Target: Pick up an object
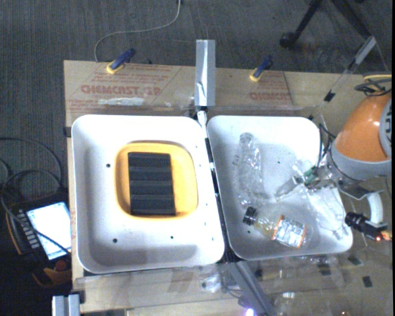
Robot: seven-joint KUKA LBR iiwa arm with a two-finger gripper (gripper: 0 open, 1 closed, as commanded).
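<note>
The end effector is seen low over the right bin; its state cannot be told. A bottle lies nearby, a yellow tray in the left bin.

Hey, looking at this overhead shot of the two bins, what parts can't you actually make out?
- Gripper: too small and blurred over the right bin, so whether its fingers are open or shut is unclear.
- Clear plastic bottle: see-through against the white bin, its outline is hard to trace.
- Small bottle: label too small to read.
- Arm: cut off by the right edge.
- Yellow tray in the left bin: its dark inset shows no detail.
</note>
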